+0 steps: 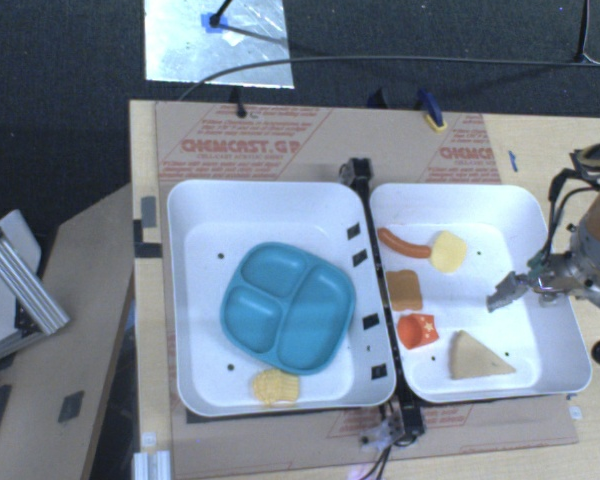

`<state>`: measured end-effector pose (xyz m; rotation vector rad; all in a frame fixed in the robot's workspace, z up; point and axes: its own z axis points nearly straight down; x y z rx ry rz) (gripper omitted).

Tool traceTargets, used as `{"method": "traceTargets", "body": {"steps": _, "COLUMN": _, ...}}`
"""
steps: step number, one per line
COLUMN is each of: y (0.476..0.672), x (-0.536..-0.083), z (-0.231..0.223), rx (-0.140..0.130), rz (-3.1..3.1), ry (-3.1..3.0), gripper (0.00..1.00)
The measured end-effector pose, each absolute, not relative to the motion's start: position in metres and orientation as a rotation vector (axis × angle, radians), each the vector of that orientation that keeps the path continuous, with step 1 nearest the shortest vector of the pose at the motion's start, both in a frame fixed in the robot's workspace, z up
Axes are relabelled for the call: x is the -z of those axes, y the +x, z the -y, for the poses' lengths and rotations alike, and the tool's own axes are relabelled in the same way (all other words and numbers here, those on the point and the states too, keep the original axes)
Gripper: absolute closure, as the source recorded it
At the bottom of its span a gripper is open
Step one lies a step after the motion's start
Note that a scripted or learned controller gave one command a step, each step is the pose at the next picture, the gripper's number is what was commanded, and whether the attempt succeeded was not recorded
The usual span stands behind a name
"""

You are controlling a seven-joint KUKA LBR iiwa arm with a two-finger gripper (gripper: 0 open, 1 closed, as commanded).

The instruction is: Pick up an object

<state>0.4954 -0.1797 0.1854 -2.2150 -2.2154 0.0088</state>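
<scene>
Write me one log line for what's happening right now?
gripper: over right bin, nothing seen held | nearest: tan wedge, yellow piece | left bin: blue divided plate

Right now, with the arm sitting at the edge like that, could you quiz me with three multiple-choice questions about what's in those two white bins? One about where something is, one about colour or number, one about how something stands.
1. Where does the blue divided plate lie?
A. in the left bin
B. in the right bin
C. on the bench outside both bins

2. How many food pieces lie in the right bin?
A. two
B. five
C. eight

3. How does the gripper stand to the tan wedge?
A. clamped on it
B. pressing it flat
C. apart from it, above and to its right

Answers:
1 A: the plate rests on the left bin's floor, with a yellow piece below it.
2 B: sausage, yellow round, brown slice, red piece and the wedge.
3 C: white bin floor shows between them.
</scene>
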Motion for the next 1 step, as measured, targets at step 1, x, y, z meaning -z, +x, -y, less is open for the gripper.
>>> {"method": "traceTargets", "body": {"steps": 1, "y": 0.4984, "x": -0.1907, "z": 0.1794, "rx": 0.000, "rz": 2.226, "ry": -2.218, "gripper": 0.00}}
